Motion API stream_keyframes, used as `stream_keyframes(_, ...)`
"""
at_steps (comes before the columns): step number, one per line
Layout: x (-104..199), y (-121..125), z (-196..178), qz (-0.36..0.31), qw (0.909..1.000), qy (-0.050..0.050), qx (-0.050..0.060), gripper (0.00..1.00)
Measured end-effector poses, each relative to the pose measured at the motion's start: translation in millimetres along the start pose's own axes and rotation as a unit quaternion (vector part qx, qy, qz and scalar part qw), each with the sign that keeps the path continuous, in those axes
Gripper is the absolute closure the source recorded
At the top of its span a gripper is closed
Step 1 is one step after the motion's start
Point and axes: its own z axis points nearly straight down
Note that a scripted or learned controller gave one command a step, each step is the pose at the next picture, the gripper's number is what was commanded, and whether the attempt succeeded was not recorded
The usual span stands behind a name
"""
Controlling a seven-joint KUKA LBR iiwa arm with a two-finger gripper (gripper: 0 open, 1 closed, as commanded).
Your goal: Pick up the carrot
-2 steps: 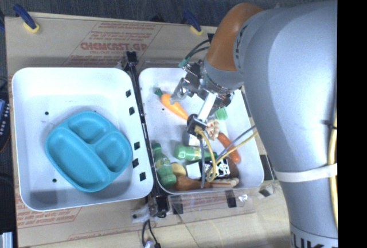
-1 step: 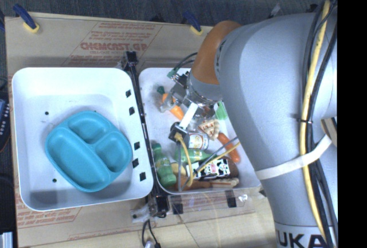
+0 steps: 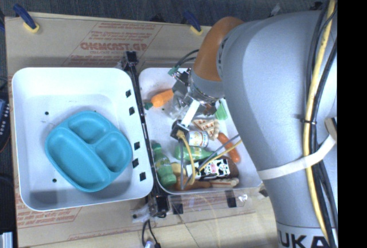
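At the near end of the right bin (image 3: 150, 81) the things lie crowded together: a black-and-white packet (image 3: 213, 168), some green pieces (image 3: 164, 171), a small bottle (image 3: 198, 139) and, just beside it toward the arm, a thin orange-red thing (image 3: 229, 147) which I cannot name for sure. In the left bin (image 3: 34, 86) a blue divided plate (image 3: 86, 149) lies alone.

A little farther, the claw (image 3: 184, 108) hangs low over the middle of the right bin, under the big grey arm (image 3: 269, 97). Whether the claw is apart or together I cannot tell, because the wrist covers it. Nothing is seen held in it.

Farther again, in the far part of the right bin near its left wall, lies the carrot (image 3: 163, 97), orange with a green end. It is just beside the claw, on its left, and seems free of the other things.

I judge that the step in hand is the approach, and the grasp is not yet made. The next move asks the claw to shift a little left and far, stand over the carrot's middle across its length, and go down around it. Beyond the bins is the desk (image 3: 114, 40), covered with brown cardboard.
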Motion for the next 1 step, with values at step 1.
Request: stream_keyframes(1,0.4,-0.8,-9.5,-0.003,1.0000,0.000,0.004,1.00)
